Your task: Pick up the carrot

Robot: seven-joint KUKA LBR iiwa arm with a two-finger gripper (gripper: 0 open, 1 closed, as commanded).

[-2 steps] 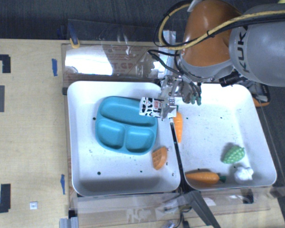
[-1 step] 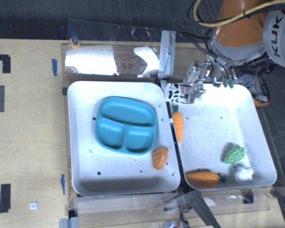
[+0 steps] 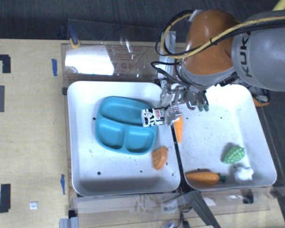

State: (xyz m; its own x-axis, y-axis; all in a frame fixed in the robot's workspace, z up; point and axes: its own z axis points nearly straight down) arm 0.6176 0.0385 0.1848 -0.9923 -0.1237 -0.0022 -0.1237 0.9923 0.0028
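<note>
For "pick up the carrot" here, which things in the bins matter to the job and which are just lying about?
Job:
carrot, right bin's near edge
gripper, above the wall between the bins

Lying about:
blue divided tray
small orange piece below the gripper
bread-like piece
green knobbly item
white item

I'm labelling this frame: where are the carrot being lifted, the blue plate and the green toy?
Small orange carrot (image 3: 178, 128), camera view: mid-body.
Blue three-compartment plastic plate (image 3: 115, 109), camera view: large upper compartment.
Green knobbly toy (image 3: 233, 154), camera view: centre.

My arm reaches in from the right, orange band above the wrist, end effector pointing down at a slant.
</note>
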